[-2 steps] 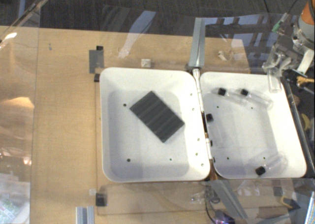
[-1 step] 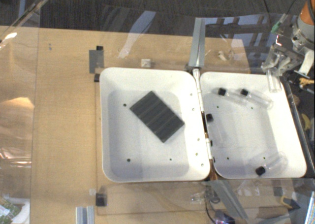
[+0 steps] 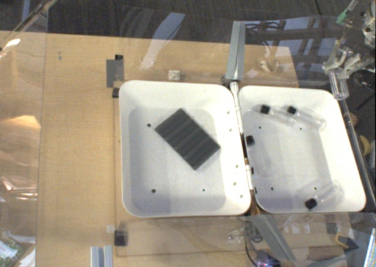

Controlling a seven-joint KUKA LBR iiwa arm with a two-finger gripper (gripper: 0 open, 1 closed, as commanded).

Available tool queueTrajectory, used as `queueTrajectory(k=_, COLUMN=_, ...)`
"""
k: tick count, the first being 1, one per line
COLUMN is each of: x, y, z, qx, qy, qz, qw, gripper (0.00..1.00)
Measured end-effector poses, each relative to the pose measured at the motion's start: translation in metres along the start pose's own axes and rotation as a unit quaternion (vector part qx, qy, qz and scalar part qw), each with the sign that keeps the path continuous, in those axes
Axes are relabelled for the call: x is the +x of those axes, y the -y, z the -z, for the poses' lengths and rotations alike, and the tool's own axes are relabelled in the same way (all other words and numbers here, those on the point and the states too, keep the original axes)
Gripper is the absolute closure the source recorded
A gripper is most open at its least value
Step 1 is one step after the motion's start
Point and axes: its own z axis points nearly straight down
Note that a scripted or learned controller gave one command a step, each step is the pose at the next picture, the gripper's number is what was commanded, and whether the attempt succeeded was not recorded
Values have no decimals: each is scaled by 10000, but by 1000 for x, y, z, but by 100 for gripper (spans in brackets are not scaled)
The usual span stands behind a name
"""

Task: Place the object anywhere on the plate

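Counter (image 3: 70, 142): light wood, carrying two shallow white bins side by side.
Left bin (image 3: 132, 201): holds a dark ribbed plate (image 3: 187, 138), lying flat and turned diagonally near the middle.
Right bin (image 3: 346, 160): holds clear tubes with black caps, two at the upper wall (image 3: 294, 116), one at the lower right corner (image 3: 322, 196).
End effector (image 3: 346, 63): at the far upper right, above the right bin's corner, well apart from the tubes and the plate; whether its grip is wide or narrow cannot be made out.
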Motion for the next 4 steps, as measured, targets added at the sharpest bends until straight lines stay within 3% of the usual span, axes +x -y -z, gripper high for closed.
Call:
queueTrajectory(k=1, x=-1, y=0, z=18, qx=5, qy=5, qz=139, qw=9999, gripper=100)
queueTrajectory(k=3, x=0, y=0, z=22, qx=-4, qy=0, qz=1258, qw=9921, gripper=100)
queueTrajectory(k=4, x=-1, y=0, z=29, qx=7, qy=-2, qz=1223, qw=9925, gripper=100)
